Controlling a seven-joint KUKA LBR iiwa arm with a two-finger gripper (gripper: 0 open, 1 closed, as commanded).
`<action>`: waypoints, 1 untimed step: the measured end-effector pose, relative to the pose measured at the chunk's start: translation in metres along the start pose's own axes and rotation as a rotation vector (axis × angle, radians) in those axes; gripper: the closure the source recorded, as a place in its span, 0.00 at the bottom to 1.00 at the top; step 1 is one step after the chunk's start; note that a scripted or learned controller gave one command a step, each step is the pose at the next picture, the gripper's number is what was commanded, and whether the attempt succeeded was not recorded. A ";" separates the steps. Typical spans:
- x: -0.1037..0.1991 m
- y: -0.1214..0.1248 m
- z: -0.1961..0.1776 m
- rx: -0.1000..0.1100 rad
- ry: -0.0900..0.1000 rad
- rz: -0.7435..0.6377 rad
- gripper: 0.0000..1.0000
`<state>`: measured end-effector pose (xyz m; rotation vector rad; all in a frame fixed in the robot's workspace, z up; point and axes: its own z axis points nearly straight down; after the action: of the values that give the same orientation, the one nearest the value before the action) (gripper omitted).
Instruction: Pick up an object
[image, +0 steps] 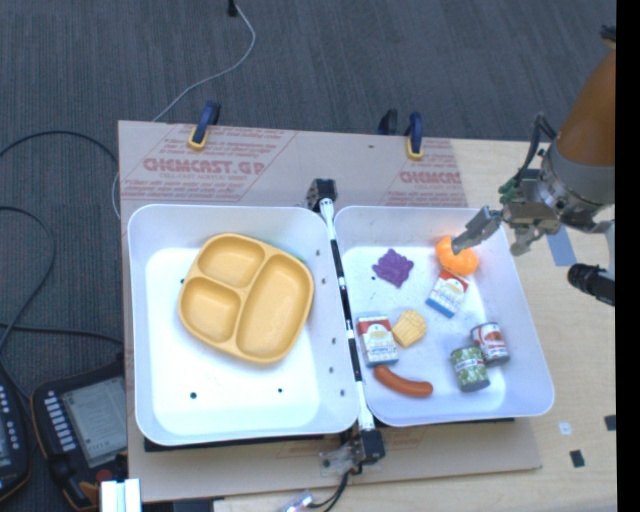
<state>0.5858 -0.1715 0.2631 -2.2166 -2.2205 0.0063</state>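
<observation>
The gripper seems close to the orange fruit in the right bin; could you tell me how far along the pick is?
Done: the gripper has reached the right bin, one finger beside the orange fruit. In hand: nothing; the fruit sits on the bin floor, not between the fingers. Left: closing on an object and lifting it. The other items lie untouched.

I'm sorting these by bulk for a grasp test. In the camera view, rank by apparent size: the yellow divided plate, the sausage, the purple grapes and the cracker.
1. yellow divided plate, by far the largest
2. sausage
3. purple grapes and cracker look about alike; I would not rank them.
</observation>
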 end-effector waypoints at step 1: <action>0.012 0.021 0.136 0.003 0.001 0.000 0.00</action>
<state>0.6057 -0.1597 0.1268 -2.2144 -2.2186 0.0080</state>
